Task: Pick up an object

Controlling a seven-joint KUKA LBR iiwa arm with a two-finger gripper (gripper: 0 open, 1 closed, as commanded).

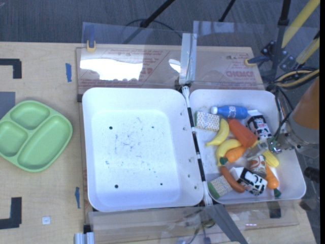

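Observation:
The right bin [292, 187] holds a heap of toy food. A blue bottle [229, 111] lies at the back, with a waffle-patterned cracker [207, 120] to its left. In front of them are a yellow banana [222, 132], an orange carrot-like piece [242, 132] and a second yellow fruit [228, 147]. Near the front lie a red sausage [231, 178], a black-and-white pack [252, 180] and a small carrot [272, 178]. My gripper [272, 146] reaches in from the right, low over the heap's right side, beside a yellow piece [271, 160].
The left bin [91, 116] is bare white with faint blue scuffs. A green divided plate [33, 134] sits on the wooden bench to the far left. Clear plastic walls [188, 60] stand behind both bins. Cables and tripod legs crowd the back right.

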